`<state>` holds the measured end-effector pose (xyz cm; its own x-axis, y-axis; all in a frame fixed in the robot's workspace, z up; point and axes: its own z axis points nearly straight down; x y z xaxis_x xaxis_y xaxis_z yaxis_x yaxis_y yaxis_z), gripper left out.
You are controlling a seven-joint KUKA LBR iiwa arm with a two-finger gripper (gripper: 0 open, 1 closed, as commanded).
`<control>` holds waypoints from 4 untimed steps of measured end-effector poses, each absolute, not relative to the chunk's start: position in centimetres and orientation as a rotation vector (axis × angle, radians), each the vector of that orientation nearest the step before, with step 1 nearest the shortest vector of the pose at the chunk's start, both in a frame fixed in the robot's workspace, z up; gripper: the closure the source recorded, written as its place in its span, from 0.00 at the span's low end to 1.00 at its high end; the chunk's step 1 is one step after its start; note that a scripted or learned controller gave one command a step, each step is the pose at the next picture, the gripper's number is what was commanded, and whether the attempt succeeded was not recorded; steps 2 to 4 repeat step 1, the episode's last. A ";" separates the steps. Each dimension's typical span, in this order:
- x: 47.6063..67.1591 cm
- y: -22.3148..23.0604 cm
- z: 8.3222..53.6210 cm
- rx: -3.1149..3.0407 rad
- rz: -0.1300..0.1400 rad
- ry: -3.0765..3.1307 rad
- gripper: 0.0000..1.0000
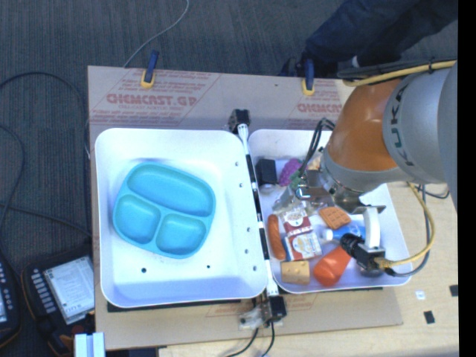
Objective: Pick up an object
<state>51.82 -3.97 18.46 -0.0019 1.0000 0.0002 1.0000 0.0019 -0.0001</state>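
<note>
One fixed cam, mounted above the bench [149, 88], looks down at a slant w/ both white bins [104, 222] in frame. Mid-range: bench fills most of frame, carpet beyond its far edge.

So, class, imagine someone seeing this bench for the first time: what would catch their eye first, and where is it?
Most likely the bright blue divided tray, lying alone in the left white bin. Next, the arm's orange band looming over the right bin, which is crowded with small items, among them an orange piece and a cork-like block near its front edge.
</note>
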 end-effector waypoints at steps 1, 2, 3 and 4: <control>51.8 5.8 22.4 -2.218 0.000 -2.224 1.00; 51.8 5.8 22.4 -2.218 0.000 -2.224 1.00; 51.8 5.8 22.4 -2.218 0.000 -2.224 1.00; 51.8 5.8 22.4 -2.218 0.000 -2.224 1.00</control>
